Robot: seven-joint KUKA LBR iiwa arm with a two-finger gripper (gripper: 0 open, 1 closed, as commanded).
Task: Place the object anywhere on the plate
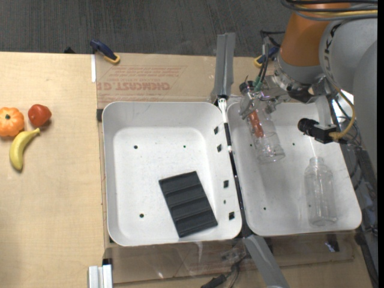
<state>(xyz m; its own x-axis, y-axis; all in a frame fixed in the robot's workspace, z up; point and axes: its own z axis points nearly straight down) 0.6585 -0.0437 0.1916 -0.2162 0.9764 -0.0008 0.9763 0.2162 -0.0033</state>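
Observation:
A dark grey ribbed rectangular plate (188, 203) lies flat in the left bin (120, 161), toward its front. In the right bin (288, 221) a clear plastic bottle (318, 188) lies on its side near the right wall. A second clear, cup-like object with a reddish strip (264, 138) lies near the bin's back left. My gripper (255, 110) hangs directly over that object's upper end, low in the bin, under the orange wrist band (306, 29). Whether it touches the object is unclear from this slant.
A ridge with black clips (228, 146) divides the two bins. On the bench at far left sit an orange (10, 122), a red fruit (39, 115) and a banana (21, 149). Cardboard (141, 83) lies behind the left bin. Cables (324, 131) hang off the arm.

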